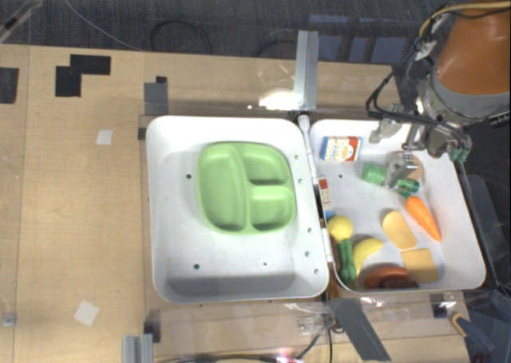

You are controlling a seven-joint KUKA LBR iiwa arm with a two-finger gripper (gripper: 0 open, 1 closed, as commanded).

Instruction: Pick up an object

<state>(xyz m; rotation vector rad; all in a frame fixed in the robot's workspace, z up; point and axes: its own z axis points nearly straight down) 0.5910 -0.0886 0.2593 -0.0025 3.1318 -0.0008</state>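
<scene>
1. Two shallow white bins sit side by side on the wooden bench: the left bin [172, 266] and the right bin [467, 230].
2. A light green plastic divided tray [243, 186] lies in the middle of the left bin, with three compartments.
3. The grey arm with its orange band [475, 50] reaches in over the right bin's far right corner.
4. The two-finger gripper [402, 176] hangs low in the far half of the right bin, its metal tips at a small green cylindrical object [385, 177]; the fingers seem to sit on either side of its right end, but whether they clamp it cannot be told.
5. A small white carton with a red and blue label [340, 148] lies near the right bin's far left corner.
6. An orange toy carrot [423, 218] lies toward the right edge, just beside a pale yellow oval piece [398, 229].
7. Along the near edge lie a yellow lemon [341, 229], a green stick-shaped item [346, 259], a second yellow rounded fruit [367, 250], a dark red and brown disc [389, 276] and a tan block [418, 263], packed close together.
</scene>
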